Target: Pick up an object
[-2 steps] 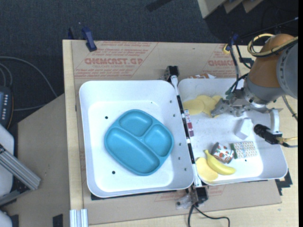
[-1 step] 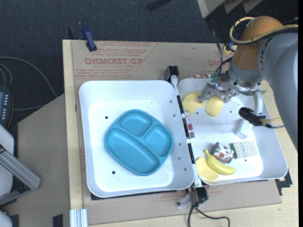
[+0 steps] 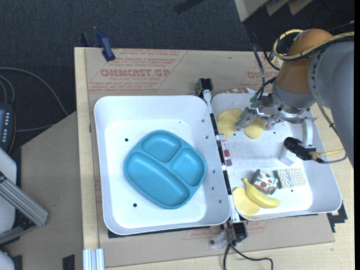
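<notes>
Beside pincer (image 3: pixel 251 118): yellow pieces (image 3: pixel 229 120); banana (image 3: pixel 260 196) well apart.

so the grey arm (image 3: pixel 337 66) is reaching in with its orange band (image 3: pixel 301 61) sitting just above the wrist, and it's bending downward so the gripper (image 3: pixel 253 116) is hanging low beneath the wrist, its fingers pointing down and away from the band

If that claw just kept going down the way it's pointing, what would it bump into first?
Probably the pale yellow piece just under the gripper, near the right bin's back-left corner. Depth is hard to judge, so it might miss.
</notes>
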`<state>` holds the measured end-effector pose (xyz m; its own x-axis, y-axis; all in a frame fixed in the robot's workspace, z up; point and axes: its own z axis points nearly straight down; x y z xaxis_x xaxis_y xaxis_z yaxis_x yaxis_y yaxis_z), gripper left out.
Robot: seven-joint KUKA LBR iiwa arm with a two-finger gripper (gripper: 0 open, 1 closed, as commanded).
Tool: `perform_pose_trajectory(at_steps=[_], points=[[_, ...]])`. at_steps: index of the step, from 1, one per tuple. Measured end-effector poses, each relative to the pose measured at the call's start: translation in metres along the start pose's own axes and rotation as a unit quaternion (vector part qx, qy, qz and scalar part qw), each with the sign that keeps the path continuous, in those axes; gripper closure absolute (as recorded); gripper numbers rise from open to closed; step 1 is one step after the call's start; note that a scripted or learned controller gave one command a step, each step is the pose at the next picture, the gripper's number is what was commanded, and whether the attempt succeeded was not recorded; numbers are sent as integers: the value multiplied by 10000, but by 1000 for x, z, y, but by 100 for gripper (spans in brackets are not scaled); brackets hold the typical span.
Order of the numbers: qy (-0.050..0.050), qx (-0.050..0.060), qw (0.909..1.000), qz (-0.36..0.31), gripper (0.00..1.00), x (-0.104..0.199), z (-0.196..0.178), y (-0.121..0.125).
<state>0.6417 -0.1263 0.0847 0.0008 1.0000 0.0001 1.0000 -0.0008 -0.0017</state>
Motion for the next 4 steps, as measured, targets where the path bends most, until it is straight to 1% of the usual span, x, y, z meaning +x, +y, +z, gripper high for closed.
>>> perform_pose_trajectory(at_steps=[1,2,3,4], points=[[-5,-14,10000,0,100,0,-10,1],[-4,-12,10000,1,0,0,-10,1],[-6,-20,10000,-11,0,-1,-1,15],[3,-2,10000,-8,0,31,0,-12]])
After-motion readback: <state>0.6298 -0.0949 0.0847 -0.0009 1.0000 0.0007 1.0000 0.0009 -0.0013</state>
